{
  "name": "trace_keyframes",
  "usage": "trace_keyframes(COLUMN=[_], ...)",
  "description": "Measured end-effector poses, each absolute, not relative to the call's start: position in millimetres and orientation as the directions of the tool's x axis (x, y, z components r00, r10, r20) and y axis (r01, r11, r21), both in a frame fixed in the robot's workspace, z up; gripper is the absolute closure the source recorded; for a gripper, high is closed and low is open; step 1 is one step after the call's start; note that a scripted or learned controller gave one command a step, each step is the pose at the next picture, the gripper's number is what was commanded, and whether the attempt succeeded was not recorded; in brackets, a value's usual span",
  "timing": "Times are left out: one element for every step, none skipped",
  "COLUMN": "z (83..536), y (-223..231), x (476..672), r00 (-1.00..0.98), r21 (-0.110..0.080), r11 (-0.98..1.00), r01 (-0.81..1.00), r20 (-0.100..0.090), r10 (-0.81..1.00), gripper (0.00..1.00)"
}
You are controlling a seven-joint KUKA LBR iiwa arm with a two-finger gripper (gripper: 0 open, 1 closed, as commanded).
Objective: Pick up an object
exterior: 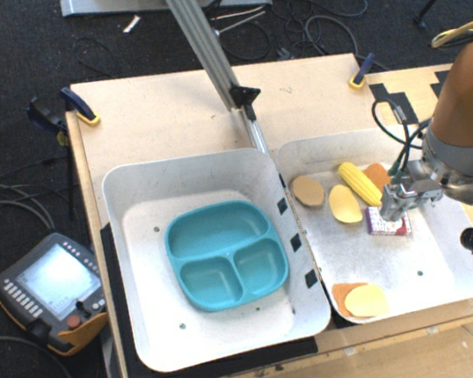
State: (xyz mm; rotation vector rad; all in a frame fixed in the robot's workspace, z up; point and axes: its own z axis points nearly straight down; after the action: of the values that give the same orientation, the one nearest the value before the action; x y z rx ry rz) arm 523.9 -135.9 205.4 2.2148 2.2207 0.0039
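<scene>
**Robot arm lowered over toy food in the right-hand bin**

Seen from above at a slant, a pale wooden desk (163, 115) carries two shallow white bins side by side. The left bin (138, 244) holds a teal divided plate (226, 254) with three compartments. The right bin (437, 276) holds toy food: a yellow corn cob (359, 183) lying at a tilt, a tan round piece (309, 191) to its left, a yellow oval piece (344, 205) just beside the cob's lower end, and an orange piece (377, 175) touching the cob's right side. At the bin's near edge lies a yellow slice (366, 301) on top of an orange slice (343, 289).

The grey arm with its orange band (467, 98) reaches in from the right. Its end effector (393, 208) sits low over a small red and white packet (388, 224), just right of the corn cob. Whether it is wide, narrow or gripping the packet cannot be told from this angle.

A handheld control pendant (50, 293) lies on the dark floor to the left of the desk.
</scene>
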Motion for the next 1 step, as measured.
trace_keyframes(z=[200.1], y=[-79.5], x=[536.1], r00=[-0.009], r21=[0.001], r11=[0.009], r01=[1.000], r20=[0.002], r10=[1.000], gripper=[1.00])
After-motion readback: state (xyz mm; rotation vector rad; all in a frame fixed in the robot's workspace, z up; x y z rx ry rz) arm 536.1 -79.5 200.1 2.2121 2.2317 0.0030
